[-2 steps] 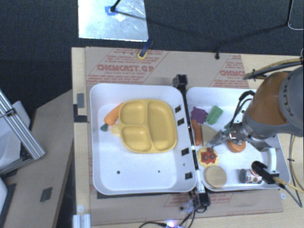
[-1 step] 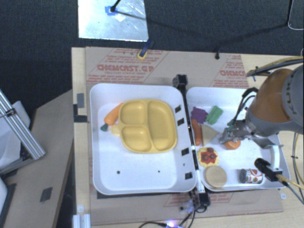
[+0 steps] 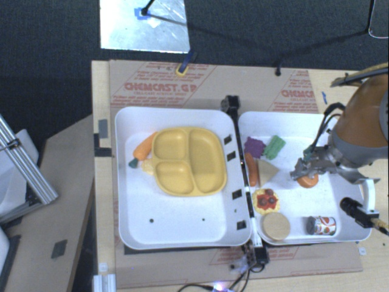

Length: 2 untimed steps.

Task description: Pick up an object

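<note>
**Two bins, arm low over the right one**

Two shallow white bins sit side by side on the bench. Left bin (image 3: pixel 130 181): a yellow divided tray (image 3: pixel 185 161) w/ three compartments lies near the middle, slightly toward the back. A toy carrot (image 3: pixel 143 146) rests against the tray's left edge, orange body angled up-right, green top at its lower-left end.

Right bin (image 3: pixel 292 129), near its left wall: an orange-red sausage-shaped piece (image 3: pixel 253 170) lies lengthwise along the divider. A purple piece (image 3: pixel 255 146) sits just behind it, and a green piece (image 3: pixel 275 146) is tilted just beside the purple one. A pale wedge (image 3: pixel 268 171) touches the sausage piece's right side. In front of those, a small pizza-like disc (image 3: pixel 266 200) w/ red and yellow topping, then a tan round disc (image 3: pixel 276 226) at the front-left corner. A small can (image 3: pixel 321 225) w/ red label lies on its side near the front wall, center-right.

The gripper (image 3: pixel 306 171) is down over the bin's middle-right, arm (image 3: pixel 364 126) coming in from the right. An orange-red round object (image 3: pixel 309 180) sits right under/at the fingertips, partly covered by them. Can't tell whether the fingers are spread or closed, or whether they grip the object.
</note>
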{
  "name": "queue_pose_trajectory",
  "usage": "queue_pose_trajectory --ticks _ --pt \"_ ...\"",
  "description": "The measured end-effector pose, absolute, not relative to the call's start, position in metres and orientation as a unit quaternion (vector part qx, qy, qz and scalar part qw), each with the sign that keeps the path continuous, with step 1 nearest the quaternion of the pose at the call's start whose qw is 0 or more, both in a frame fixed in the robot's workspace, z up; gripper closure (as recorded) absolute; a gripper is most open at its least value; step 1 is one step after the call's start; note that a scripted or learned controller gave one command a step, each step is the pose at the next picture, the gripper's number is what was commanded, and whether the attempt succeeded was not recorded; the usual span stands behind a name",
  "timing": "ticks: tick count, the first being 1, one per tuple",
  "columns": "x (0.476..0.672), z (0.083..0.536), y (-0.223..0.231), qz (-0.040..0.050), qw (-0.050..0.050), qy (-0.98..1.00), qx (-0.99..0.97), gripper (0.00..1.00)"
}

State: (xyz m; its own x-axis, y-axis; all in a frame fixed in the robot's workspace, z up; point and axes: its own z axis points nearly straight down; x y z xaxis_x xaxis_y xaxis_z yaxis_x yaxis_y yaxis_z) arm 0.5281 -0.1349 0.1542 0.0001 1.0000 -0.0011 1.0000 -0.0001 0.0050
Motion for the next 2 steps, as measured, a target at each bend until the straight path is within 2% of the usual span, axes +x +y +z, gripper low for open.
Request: queue_pose_trajectory --ticks 1,2 --pt "0.5234 0.2153 -0.1321 0.0016 0.003 0.708 0.706 1.0" --pt "0.5246 0.2249 -0.1321 0.0011 0.002 0.709 0.706 1.0"
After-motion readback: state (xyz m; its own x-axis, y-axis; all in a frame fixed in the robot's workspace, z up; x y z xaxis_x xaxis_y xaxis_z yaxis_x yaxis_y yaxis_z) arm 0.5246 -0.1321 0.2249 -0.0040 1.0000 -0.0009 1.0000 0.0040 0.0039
